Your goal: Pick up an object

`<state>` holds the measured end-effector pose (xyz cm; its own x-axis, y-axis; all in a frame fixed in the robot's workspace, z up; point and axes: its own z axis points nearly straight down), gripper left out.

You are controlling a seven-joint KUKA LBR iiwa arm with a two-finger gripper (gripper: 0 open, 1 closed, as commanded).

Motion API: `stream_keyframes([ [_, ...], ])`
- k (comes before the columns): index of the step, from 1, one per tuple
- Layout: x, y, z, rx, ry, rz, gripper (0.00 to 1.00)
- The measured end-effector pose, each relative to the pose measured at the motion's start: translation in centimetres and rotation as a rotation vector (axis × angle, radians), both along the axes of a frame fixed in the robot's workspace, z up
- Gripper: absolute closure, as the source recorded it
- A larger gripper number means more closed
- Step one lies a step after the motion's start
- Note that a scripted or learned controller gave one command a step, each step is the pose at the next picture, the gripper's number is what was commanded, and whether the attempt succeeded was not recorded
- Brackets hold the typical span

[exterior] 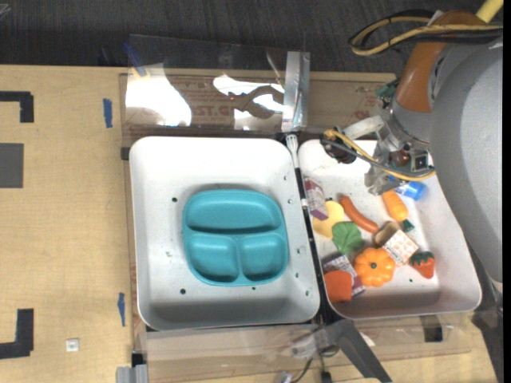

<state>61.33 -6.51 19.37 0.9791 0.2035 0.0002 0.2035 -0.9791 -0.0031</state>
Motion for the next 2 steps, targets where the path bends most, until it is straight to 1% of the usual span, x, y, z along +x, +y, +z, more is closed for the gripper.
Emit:
stream_keyframes([
  [1, 1.2, -0.2, 4.2, -0.004, -0.004, 0.218, 1.00],
  [2, -2.8, -1.3, -1.1, -0.001, 0.007, 0.026, 1.00],
])
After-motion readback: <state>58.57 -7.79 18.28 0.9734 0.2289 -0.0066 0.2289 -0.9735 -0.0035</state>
